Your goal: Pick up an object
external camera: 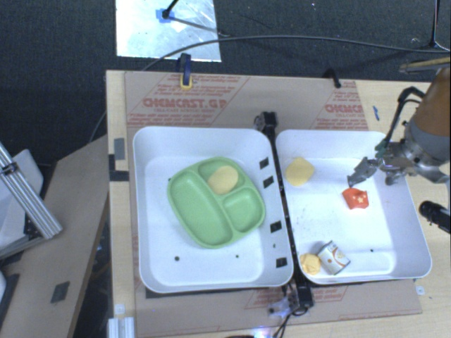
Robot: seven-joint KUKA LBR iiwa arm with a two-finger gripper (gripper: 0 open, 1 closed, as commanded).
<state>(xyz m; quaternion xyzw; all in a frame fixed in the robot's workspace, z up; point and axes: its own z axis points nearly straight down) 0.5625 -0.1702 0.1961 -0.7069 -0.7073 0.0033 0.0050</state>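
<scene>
Several small objects lie in two white bins. In the right bin [405, 231], a red strawberry-shaped piece [356, 198] sits near the middle, a pale yellow lump [300, 171] rests near the far left corner, and a small silver can [332, 256] lies on its side just beside a small orange-yellow piece [310, 263] at the near edge. In the left bin [151, 189], a green divided tray [211, 206] holds a yellow lump [224, 180] in its upper compartment.

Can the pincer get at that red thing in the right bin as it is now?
Probably yes. The pincer hangs just above and beside the red object, which lies alone on the right bin floor with nothing between them.
</scene>
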